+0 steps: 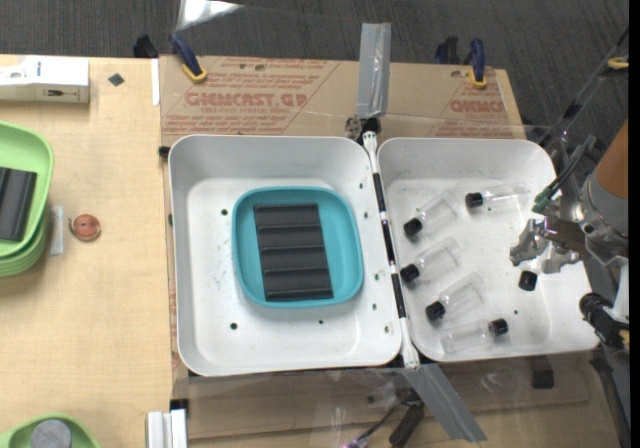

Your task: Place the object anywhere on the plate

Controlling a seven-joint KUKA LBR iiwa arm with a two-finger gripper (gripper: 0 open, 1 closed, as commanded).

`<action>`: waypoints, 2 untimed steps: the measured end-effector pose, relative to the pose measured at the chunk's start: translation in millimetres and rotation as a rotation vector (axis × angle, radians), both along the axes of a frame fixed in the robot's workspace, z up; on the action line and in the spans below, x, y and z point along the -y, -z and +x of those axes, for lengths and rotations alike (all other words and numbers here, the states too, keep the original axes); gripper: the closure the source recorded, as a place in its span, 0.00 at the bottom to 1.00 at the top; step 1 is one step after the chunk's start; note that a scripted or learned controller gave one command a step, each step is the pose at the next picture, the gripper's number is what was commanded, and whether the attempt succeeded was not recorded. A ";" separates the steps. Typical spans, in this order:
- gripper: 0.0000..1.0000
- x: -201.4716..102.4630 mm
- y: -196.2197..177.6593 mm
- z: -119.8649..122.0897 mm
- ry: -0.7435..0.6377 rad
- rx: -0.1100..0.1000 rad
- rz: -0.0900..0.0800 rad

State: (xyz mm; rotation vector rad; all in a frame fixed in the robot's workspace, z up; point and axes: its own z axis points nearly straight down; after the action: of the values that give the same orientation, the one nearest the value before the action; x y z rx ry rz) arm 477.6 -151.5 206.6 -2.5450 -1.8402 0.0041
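A teal plate (297, 247) with a black ridged insert lies in the left white bin (200, 266). Several clear vials with black caps lie scattered in the right white bin (560, 331): one at the back (497, 200), one near the divider (430, 261), one at the front (472, 335). My gripper (537, 248) hangs low over the right side of that bin, reaching in from the right. Just below it lies another black-capped vial (527, 281), apart from the metal tips as far as I can see. Nothing visibly sits in the gripper.
A raised hinge (385, 236) runs between the two bins. Printed cardboard (260, 96) lies behind them, held by blue and yellow clamps (186, 58). On the wooden bench at the left stand a green tray (25, 201) and a small orange disc (86, 227).
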 end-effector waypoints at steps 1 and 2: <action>1.00 -62.2 -2.6 -0.1 -0.162 -0.002 0.001; 1.00 -125.6 16.6 10.4 -0.306 -0.003 0.001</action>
State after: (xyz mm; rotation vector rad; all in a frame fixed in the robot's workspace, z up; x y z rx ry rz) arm 488.0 -26.0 190.1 -2.2332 -2.2047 0.0068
